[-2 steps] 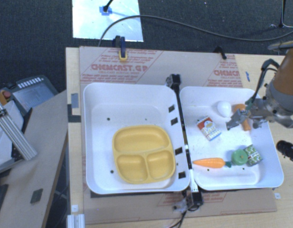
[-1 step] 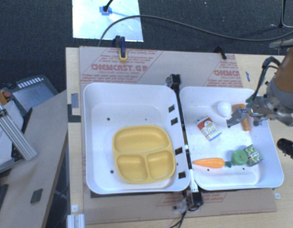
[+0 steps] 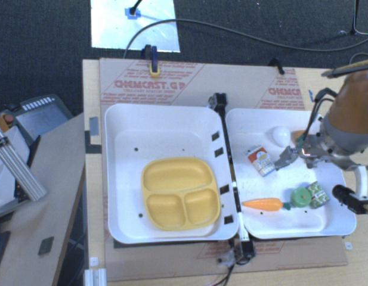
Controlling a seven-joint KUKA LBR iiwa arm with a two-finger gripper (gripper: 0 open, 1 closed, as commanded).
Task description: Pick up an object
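The right bin (image 3: pixel 336 222) holds several small objects. A red and white carton (image 3: pixel 259 161) lies near its middle. A white egg-shaped ball (image 3: pixel 281 136) sits at the back. An orange carrot (image 3: pixel 262 204) lies along the front, beside a green round piece (image 3: pixel 301 196) and a patterned green block (image 3: pixel 317 193). My gripper (image 3: pixel 298 158) hangs low over the bin, just right of the carton and above the green piece. It is open, with nothing between its fingers.
The left bin (image 3: pixel 121 136) carries a yellow three-compartment tray (image 3: pixel 181 192). A black divider with clips (image 3: pixel 226 165) runs between the bins. A black fixture (image 3: pixel 351 199) juts in at the right bin's right rim. The arm's orange band (image 3: pixel 358 97) rises over the back right corner.
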